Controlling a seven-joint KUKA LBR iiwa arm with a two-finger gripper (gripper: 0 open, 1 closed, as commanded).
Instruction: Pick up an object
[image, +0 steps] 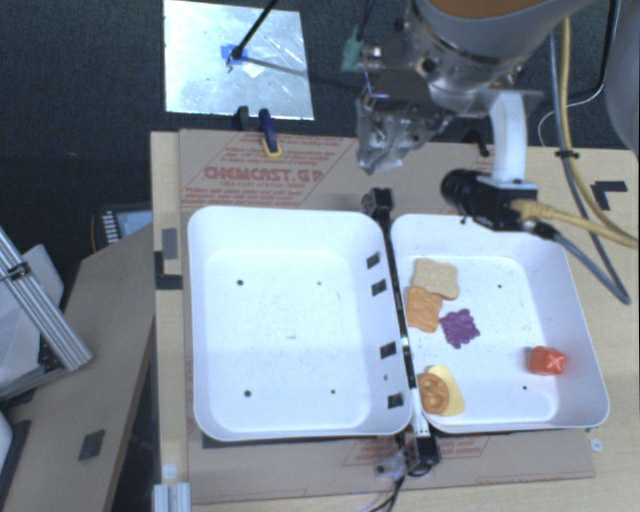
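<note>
1. White right bin (560, 300) is seen holding a tan piece (436, 277), orange piece (424, 309), purple piece (460, 327), red piece (546, 361) and yellow piece (440, 391).
2. Gripper (385, 150) is seen above the bins' far edge; its state cannot be told.

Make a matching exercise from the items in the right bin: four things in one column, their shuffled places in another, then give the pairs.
Things:
1. tan slice
2. purple piece
3. red piece
4. yellow item

Places in the right bin:
A. near the right wall
B. front, by the divider
C. middle
D. farthest back of the four

Pairs: 1-D, 2-C, 3-A, 4-B
</note>
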